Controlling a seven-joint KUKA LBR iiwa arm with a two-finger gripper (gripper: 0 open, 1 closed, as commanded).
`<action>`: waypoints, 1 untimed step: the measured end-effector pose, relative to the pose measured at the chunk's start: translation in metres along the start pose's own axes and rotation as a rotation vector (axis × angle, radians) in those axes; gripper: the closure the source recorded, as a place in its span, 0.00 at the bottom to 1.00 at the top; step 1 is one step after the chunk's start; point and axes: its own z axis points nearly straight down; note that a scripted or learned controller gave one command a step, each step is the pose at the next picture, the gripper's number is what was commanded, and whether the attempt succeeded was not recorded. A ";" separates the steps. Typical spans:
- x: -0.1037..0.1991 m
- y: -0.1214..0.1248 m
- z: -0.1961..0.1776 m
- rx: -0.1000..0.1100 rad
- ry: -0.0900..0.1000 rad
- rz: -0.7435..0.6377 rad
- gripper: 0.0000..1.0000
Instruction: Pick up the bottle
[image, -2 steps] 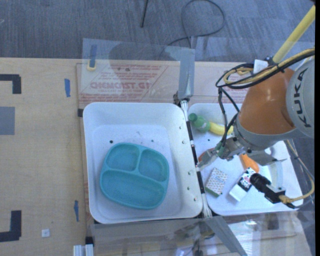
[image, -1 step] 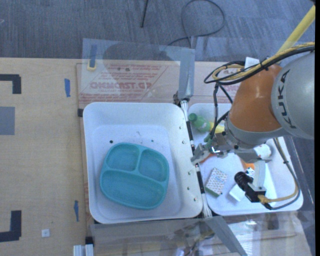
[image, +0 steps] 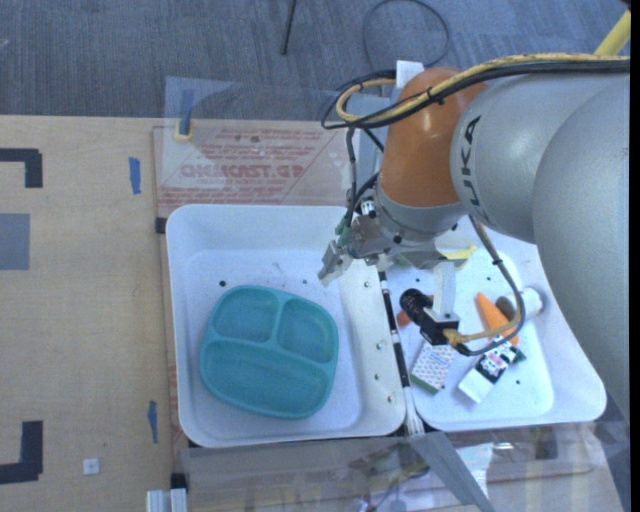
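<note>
The bottle (image: 492, 310) seems to be the orange body with a white cap at its right end. It lies on its side in the right bin (image: 570, 395), partly crossed by the robot's cable. My gripper (image: 333, 262) hangs over the right part of the left bin (image: 185, 250), near the divider between the bins. It is well to the left of the bottle and apart from it. The large grey and orange wrist hides the back of the right bin.
A teal divided plate (image: 268, 350) fills the middle of the left bin. In the right bin lie a dotted card (image: 432, 368), a small white and black box (image: 488, 372) and a yellow scrap (image: 456, 254). A clear sheet (image: 240, 165) lies behind the bins.
</note>
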 end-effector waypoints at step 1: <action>0.044 -0.006 0.048 0.006 -0.001 0.583 0.00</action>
